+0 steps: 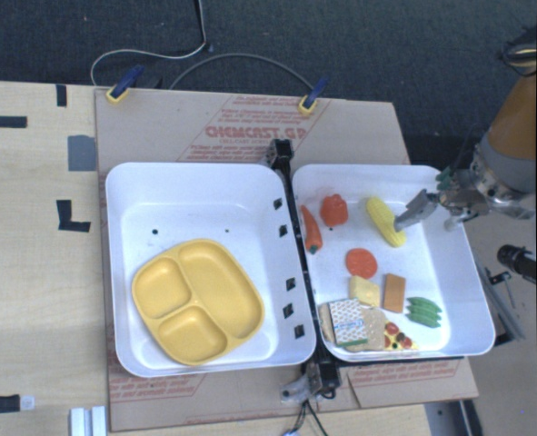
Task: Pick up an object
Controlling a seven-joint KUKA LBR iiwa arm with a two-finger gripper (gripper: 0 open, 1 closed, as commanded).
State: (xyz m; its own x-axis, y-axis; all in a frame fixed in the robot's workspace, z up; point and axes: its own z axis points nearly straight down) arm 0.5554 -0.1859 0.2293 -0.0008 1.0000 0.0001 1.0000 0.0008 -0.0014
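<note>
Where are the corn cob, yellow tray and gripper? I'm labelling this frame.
corn cob (385, 221): camera view, mid-cob.
yellow tray (197, 300): camera view, central divider.
gripper (417, 211): camera view, at its fingertips.

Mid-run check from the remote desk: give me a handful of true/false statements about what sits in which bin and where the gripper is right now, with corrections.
1. The yellow divided tray lies in the left bin. True.
2. The corn cob lies in the left bin. False: it lies in the right bin, near its upper middle.
3. The gripper is over the right bin, right beside the corn cob. True.
4. The green beans lie next to the yellow tray. False: they lie in the right bin, toward its lower right corner.
5. The carrot lies along the right bin's left wall. True.
</note>
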